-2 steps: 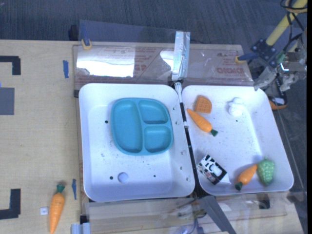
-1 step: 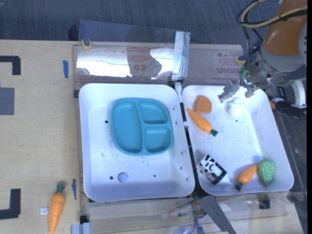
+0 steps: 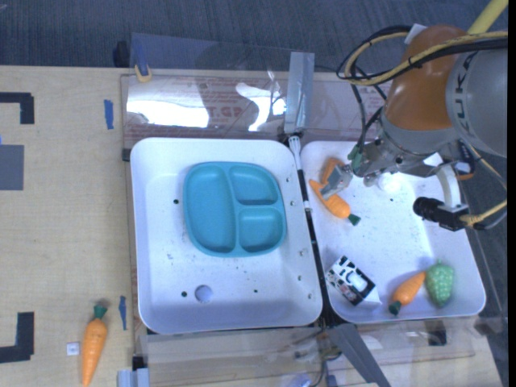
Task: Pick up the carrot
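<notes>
A carrot (image 3: pixel 339 205) lies in the right bin (image 3: pixel 451 313), close to its left wall, with its green top pointing down and right. My gripper (image 3: pixel 334 182) sits low over the carrot's upper end, reaching in from the right under the orange wrist band. A further orange piece (image 3: pixel 330 169) shows just above the gripper tip, and I cannot tell whether it belongs to the same carrot. A second carrot (image 3: pixel 407 289) rests at the bin's lower right. A third carrot (image 3: pixel 94 346) lies on the bench outside the bins, at the lower left.
A blue divided plate (image 3: pixel 234 208) fills the middle of the left bin (image 3: pixel 153 297). A black-and-white object (image 3: pixel 351 281) and a green knobbly object (image 3: pixel 440 283) lie along the right bin's front. Cables hang beside the arm at the right.
</notes>
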Motion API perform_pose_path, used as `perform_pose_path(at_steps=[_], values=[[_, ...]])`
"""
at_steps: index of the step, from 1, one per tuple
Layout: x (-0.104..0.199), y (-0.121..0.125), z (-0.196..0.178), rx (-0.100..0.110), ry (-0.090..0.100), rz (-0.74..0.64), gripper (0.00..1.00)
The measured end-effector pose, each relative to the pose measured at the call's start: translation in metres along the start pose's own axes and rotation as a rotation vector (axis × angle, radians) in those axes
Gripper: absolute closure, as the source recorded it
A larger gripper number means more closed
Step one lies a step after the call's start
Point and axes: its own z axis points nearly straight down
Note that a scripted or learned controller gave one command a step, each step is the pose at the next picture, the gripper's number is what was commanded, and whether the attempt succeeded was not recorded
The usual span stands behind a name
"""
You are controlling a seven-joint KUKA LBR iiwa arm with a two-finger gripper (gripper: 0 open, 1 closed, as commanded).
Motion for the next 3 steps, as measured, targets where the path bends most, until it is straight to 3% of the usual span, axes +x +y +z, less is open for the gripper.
perform_pose_path(at_steps=[1, 2, 3], values=[[-0.003, 0.0, -0.002, -0.003, -0.003, 0.003, 0.0], [-0.042, -0.039, 0.073, 0.002, -0.001, -0.152, 0.0], [-0.063, 0.012, 0.094, -0.01, -0.005, -0.025, 0.0]])
